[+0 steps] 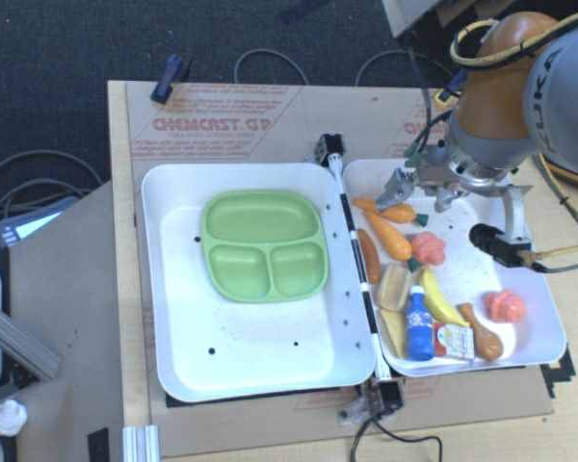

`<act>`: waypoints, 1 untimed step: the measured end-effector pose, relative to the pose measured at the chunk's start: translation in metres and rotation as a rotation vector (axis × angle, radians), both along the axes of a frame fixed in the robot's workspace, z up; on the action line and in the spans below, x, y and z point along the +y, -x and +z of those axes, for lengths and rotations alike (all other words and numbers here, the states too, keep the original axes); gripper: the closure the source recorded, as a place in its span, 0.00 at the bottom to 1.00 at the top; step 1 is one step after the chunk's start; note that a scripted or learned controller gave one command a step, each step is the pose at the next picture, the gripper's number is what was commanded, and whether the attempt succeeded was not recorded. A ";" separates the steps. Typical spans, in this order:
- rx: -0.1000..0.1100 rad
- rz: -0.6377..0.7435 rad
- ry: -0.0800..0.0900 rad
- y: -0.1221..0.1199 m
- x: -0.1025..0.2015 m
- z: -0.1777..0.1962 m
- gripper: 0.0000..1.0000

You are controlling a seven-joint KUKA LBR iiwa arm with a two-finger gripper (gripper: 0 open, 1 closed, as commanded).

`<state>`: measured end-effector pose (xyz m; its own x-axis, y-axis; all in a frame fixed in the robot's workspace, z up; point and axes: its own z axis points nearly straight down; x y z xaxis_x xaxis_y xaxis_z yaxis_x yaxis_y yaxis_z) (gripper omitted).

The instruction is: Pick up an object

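The gripper, its grip impossible to tell, hovers above the carrot in the right bin.

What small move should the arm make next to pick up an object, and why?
Probably a short descent toward the orange carrot. The pincer hovers over the far end of the right bin, nothing shows between its fingers, and the carrot lies just beside it, nearest among the toy foods. The green plate in the left bin is farther away.
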<state>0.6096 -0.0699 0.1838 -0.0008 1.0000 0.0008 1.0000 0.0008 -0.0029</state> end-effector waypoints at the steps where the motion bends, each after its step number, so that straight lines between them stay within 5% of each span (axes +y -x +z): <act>1: -0.013 0.000 0.002 -0.027 -0.026 -0.091 0.00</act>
<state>0.6367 -0.0956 0.0924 -0.0007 1.0000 -0.0014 0.9999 0.0007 0.0104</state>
